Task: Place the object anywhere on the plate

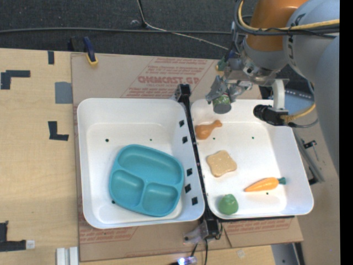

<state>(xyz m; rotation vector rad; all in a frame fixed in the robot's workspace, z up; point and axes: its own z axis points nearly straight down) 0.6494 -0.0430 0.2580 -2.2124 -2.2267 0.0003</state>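
At the upper right of the frame, the end effector hangs over the top edge of the right bin. A small green and grey thing sits right at its tip. I cannot tell if the end effector is holding that thing or only hanging over it. The grey arm with its orange band comes in from the right side of the frame, above the end effector.

Just below the end effector, near the top left of the right bin, lies a toy chicken leg. It is orange-brown and points up and to the right. Below it, in the middle of that bin, lies a slice of toy bread. To the lower right of the bread lies a toy carrot with its green end to the right. Near the bottom edge of the bin sits a round green toy.

The left bin touches the right bin along the middle. In it lies a blue plate with three parts. The plate is well apart from the end effector.

Both bins rest on a sheet of brown cardboard on the table.
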